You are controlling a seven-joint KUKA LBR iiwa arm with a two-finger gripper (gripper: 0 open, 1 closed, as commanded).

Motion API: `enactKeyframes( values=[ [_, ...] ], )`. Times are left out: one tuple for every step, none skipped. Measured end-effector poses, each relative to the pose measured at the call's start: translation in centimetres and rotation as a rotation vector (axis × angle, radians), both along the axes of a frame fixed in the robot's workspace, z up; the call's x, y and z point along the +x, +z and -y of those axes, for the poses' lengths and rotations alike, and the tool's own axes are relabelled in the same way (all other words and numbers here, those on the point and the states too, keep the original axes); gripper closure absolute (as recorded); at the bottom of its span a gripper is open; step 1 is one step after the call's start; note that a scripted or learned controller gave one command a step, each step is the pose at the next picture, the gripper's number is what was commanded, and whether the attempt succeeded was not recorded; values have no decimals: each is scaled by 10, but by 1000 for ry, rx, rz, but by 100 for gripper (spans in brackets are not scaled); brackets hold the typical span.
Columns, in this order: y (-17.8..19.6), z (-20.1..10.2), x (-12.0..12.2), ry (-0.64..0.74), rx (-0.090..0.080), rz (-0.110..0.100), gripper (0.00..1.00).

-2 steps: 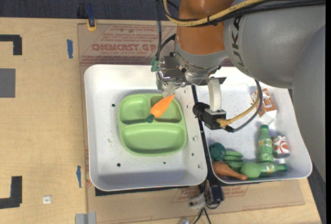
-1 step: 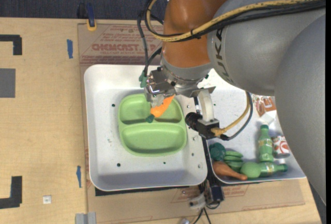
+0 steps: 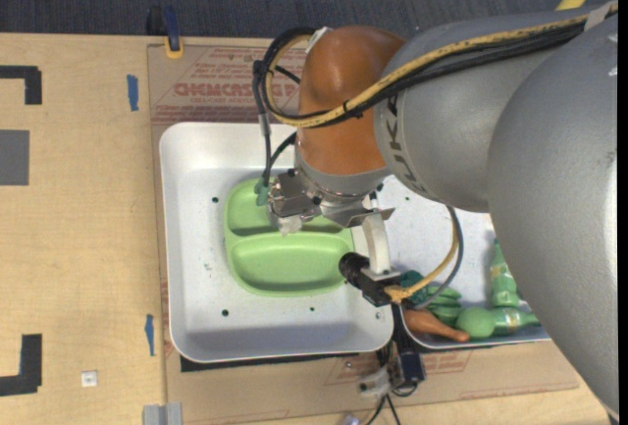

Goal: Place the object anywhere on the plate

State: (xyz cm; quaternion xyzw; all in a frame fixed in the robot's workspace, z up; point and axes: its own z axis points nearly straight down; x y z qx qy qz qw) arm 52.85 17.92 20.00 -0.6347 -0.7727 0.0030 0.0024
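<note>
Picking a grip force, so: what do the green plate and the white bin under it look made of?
Green plate: probably moulded plastic, with a smooth, matte, even colour and soft rounded rims. White bin: likely plastic or coated metal, semi-gloss with a faint sheen along its curved walls; the picture cannot settle which.

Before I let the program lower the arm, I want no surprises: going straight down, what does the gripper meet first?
Most likely the green plate in the left bin; the gripper hangs over its upper rim, though depth is unclear.

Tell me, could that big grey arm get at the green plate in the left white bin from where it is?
Probably yes. The grey arm already hangs right over the green two-part plate in the left white bin, and nothing lies on the plate's visible part. The arm's own bulk hides its jaws.
</note>
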Motion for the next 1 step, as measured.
enactKeyframes(
  values=[
    [2, 0, 1, -1, 1, 4, 0]
  ],
)
